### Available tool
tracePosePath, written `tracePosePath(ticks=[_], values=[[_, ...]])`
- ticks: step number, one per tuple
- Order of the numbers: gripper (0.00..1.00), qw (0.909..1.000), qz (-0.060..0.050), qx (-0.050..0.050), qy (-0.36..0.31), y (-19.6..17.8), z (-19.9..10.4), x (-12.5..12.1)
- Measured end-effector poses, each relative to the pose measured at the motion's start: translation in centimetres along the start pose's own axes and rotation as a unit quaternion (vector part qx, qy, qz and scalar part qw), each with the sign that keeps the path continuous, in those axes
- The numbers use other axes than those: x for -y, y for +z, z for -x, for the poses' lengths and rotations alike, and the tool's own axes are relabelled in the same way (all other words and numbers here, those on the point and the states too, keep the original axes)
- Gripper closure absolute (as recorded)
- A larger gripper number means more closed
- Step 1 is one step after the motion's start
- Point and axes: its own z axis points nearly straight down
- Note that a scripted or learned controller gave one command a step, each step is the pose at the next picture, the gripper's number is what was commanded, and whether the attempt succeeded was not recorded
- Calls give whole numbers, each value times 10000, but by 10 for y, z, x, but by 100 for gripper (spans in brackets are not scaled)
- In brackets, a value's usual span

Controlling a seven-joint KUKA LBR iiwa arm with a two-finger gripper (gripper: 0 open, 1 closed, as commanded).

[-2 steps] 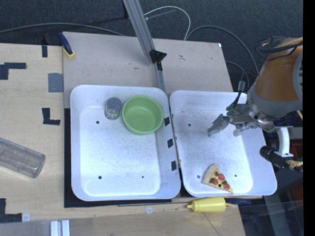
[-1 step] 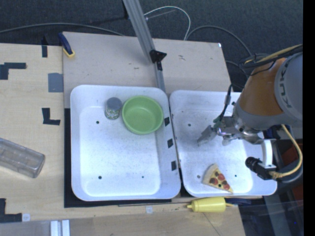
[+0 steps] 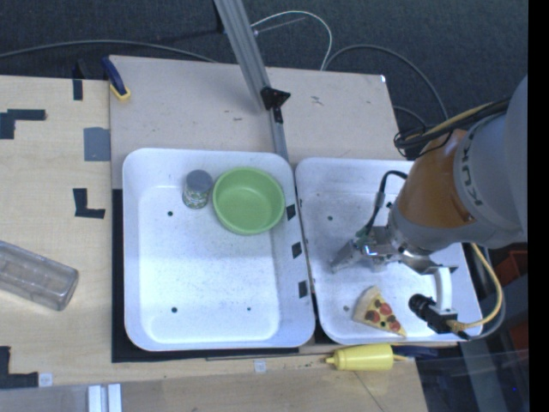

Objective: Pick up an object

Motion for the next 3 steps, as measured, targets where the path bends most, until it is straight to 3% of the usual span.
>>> tracePosePath(ticks=[1,3], values=[[100,10000,21,-4,-11,-13,-1,-2],[100,10000,66,12,-5,-124,-3,-7]])
